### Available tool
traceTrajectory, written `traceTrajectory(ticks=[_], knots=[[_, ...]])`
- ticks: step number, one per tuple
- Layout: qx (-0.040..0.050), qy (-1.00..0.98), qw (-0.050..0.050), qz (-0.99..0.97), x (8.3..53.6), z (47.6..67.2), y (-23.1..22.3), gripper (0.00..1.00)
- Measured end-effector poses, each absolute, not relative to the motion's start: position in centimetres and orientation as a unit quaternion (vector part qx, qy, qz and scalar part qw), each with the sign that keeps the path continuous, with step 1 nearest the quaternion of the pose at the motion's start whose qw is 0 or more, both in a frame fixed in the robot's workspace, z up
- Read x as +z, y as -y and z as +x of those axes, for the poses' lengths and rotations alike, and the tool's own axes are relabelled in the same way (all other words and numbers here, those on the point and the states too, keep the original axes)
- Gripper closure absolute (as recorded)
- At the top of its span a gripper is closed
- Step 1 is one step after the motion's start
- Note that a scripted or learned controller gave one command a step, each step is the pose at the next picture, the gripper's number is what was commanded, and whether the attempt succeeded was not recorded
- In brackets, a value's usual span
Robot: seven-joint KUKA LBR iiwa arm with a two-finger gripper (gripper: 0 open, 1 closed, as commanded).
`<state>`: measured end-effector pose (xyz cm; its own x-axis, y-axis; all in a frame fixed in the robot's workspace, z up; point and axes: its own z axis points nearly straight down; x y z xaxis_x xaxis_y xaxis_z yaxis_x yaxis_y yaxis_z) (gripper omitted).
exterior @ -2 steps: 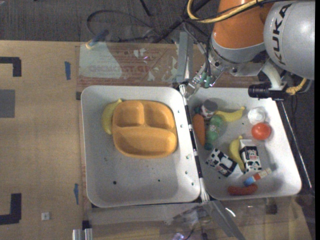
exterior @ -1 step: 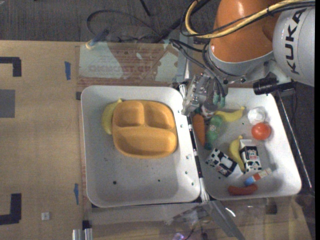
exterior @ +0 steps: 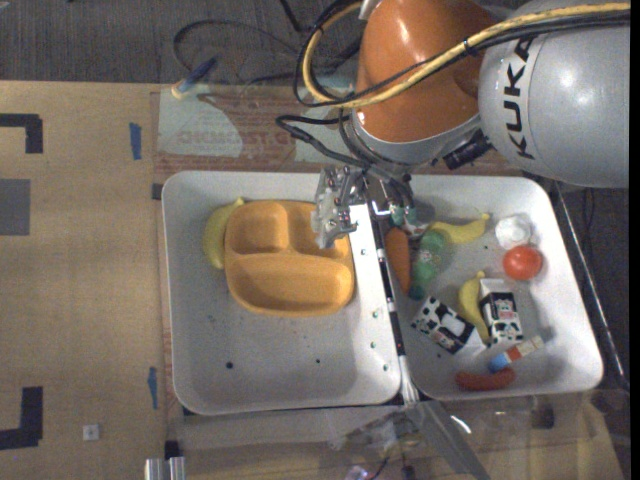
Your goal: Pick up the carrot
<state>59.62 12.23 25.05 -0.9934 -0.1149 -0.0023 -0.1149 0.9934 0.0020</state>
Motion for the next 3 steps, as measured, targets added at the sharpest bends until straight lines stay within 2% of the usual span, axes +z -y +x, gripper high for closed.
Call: traceTrajectory(ticks=[1,2,3], knots=[[0.0011,-0.985,0.001,-0.174,22.6,60.9,-14.0,1.00],[0.0009,-0.946,0.004,-0.325,22.6,61.6,-11.0,1.00],[0.0010,-0.851,0.002,-0.526,22.0,56.6,-11.2,1.00]])
